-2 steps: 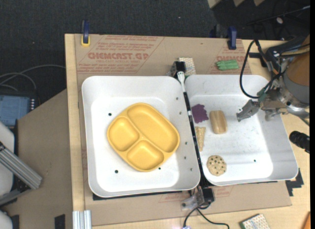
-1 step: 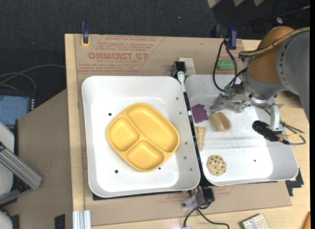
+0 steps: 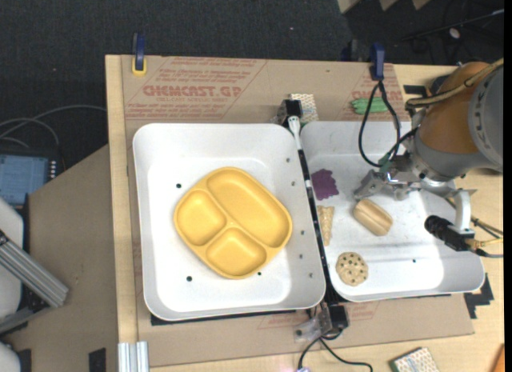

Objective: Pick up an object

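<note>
Reaching in from the right, the grey arm (image 3: 464, 122) with its orange band is bending down over the right bin (image 3: 416, 278). Its gripper (image 3: 386, 184) is hanging low near the middle of that bin, just above and beside a tan, rounded bread roll (image 3: 373, 217); nothing is sitting between the gripper's tips, and I cannot tell if it is open or closed. A round cookie (image 3: 351, 268) with dark spots is lying near the front of the same bin, a fuzzy-looking purple thing (image 3: 323, 184) is lying by the left wall, and a pale cone (image 3: 326, 222) is lying just below it. A smooth yellow plate (image 3: 232, 222) with three parts is sitting in the left bin (image 3: 160, 154). Both white bins are resting on the brown desk (image 3: 200, 90).
</note>
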Tool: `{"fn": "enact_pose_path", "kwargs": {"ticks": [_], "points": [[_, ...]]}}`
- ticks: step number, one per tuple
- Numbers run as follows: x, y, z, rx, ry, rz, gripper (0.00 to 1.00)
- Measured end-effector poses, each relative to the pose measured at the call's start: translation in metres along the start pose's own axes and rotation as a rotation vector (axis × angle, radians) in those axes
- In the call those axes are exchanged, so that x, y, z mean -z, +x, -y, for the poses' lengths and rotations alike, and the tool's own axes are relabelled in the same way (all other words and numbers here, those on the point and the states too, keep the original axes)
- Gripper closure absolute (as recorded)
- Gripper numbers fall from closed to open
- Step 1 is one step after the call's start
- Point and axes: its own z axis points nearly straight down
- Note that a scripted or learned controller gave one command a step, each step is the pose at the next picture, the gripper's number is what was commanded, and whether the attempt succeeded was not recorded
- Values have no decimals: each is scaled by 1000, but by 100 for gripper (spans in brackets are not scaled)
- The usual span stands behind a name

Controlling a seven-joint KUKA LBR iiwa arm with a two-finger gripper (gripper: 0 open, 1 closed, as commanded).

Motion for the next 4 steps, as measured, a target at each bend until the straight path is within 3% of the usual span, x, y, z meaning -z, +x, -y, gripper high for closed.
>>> {"fn": "enact_pose_path", "kwargs": {"ticks": [1, 2, 3, 4], "points": [[0, -5, 57, -1, 2, -1, 0], [10, -5, 53, 1, -7, 2, 100], [10, -4, 53, 1, -6, 2, 0], [0, 61, 11, 9, -9, 1, 0]]}}
